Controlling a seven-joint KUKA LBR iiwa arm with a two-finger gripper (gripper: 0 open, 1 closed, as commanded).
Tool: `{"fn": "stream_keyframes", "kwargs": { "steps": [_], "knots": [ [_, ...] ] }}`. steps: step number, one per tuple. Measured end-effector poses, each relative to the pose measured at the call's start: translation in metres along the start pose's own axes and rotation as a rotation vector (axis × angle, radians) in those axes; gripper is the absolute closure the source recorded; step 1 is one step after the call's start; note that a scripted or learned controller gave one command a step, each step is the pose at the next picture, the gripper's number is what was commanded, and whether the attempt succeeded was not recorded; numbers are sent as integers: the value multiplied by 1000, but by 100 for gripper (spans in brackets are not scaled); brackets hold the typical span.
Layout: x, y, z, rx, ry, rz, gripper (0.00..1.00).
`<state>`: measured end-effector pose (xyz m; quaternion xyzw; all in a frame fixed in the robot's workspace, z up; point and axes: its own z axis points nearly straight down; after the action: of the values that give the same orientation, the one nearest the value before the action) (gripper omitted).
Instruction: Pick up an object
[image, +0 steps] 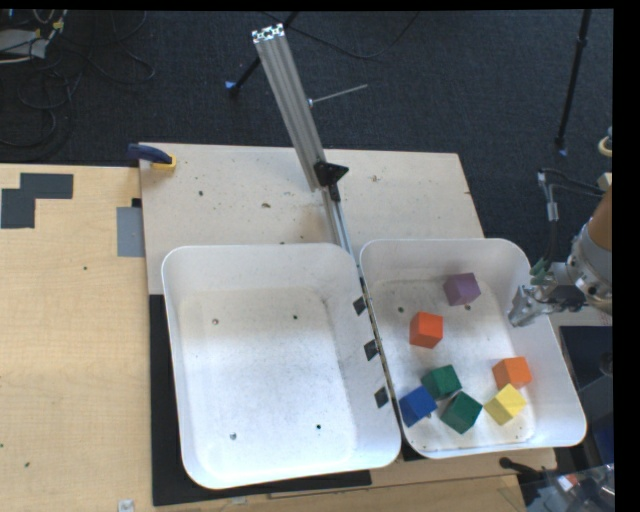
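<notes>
Seven small blocks are lying in the right bin (500, 250): one purple block (461, 289) far back, a red block (426, 329) near the middle, an orange block (511, 372), a yellow block (505, 404), a blue block (417, 405) and two green blocks (441, 381) (461, 411) along the near side. All look like matte, hard-edged cubes. The left bin (200, 270) is showing a smooth, speckled white floor. The gripper (524, 308) is hovering at the right bin's right rim; its state cannot be told, being small and blurred.

Dark carpet floor (450, 90), loose cables (40, 35), pale wooden bench (70, 340).
</notes>
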<state>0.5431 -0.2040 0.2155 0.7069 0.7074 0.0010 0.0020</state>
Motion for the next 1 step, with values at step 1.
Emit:
{"fn": "stream_keyframes", "kwargs": {
  "steps": [1],
  "knots": [
    [-1,1,-53,0,0,-1,100]
  ]
}}
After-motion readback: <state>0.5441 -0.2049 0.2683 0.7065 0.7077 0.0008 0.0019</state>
